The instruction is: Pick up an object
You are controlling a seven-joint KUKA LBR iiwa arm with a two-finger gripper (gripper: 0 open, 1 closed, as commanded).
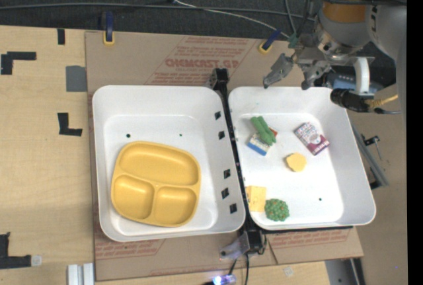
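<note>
In the right bin (344,211) lie several small objects: a green piece (262,127) resting on a blue-and-white block (258,144), a purple-and-white packet (311,138), a yellow lump (296,162), a flat yellow square (256,198) and a green broccoli-like piece (277,209). My gripper (292,73) hangs above the bin's far edge, open, its two dark fingers spread wide with nothing between them. It is well above and behind the objects.
The left bin (106,105) holds a yellow three-compartment plate (156,182). A black divider (228,145) runs between the bins. Both bins rest on a cardboard sheet (192,59) over the wooden bench. Cables cross the dark background at the top.
</note>
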